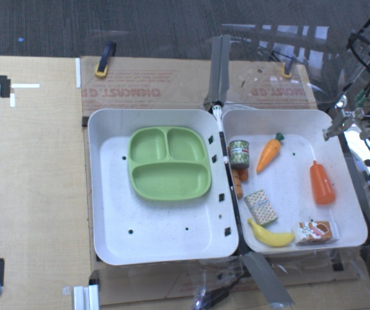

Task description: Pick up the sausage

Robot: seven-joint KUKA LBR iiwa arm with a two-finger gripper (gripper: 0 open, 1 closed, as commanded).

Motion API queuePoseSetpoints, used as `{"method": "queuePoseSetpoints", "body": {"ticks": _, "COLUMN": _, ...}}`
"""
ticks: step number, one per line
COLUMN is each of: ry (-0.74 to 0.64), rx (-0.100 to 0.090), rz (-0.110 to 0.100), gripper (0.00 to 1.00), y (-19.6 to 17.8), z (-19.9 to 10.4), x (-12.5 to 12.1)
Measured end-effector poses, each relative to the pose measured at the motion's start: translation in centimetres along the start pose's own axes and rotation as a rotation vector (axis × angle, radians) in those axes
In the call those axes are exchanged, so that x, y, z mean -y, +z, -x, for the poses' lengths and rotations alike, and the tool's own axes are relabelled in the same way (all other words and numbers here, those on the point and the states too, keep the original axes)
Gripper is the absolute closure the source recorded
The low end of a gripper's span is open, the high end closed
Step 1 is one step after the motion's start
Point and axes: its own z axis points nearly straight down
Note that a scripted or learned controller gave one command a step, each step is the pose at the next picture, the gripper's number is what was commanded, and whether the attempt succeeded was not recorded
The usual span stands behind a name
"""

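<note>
Two shallow white bins stand side by side on the bench. The left bin (pixel 104 192) holds a green divided plate (pixel 170 163), which lies flat in its upper half. The right bin (pixel 288 189) holds several toy foods. A small green can (pixel 239 153) stands near its left wall, and just below it lies the sausage (pixel 237 181), a brownish piece close to the wall between the two bins. A carrot (pixel 270 153) lies tilted to the right of the can. An orange bottle (pixel 321 183) lies near the right wall. A patterned small packet (pixel 261 207) is in the middle, with a banana (pixel 270 234) below it and a small box (pixel 314 232) at the lower right corner.

The bench (pixel 30 173) is light wood, with brown cardboard (pixel 146 82) behind the bins and a dark carpet floor (pixel 172 11) beyond.

The gripper (pixel 339 123) is at the upper right edge of the right bin, and I cannot tell its state. The sausage is well apart from it, on the opposite side of that bin.
</note>
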Motion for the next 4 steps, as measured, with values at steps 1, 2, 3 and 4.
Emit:
{"method": "queuePoseSetpoints", "body": {"ticks": 1, "ry": -0.045, "rx": 0.000, "rz": -0.001, "gripper": 0.00, "y": 9.7, "z": -0.6, "x": 1.1}}
{"method": "queuePoseSetpoints", "body": {"ticks": 2, "ry": -0.055, "rx": -0.012, "rz": 0.000, "gripper": 0.00, "y": 16.9, "z": -0.9, "x": 2.4}}
{"method": "queuePoseSetpoints", "body": {"ticks": 3, "ry": -0.051, "rx": -0.003, "rz": 0.001, "gripper": 1.00, "y": 15.9, "z": -0.4, "x": 2.5}}
{"method": "queuePoseSetpoints", "body": {"ticks": 4, "ry": -0.023, "rx": 0.000, "rz": 0.000, "gripper": 1.00, "y": 13.7, "z": -0.9, "x": 3.8}}
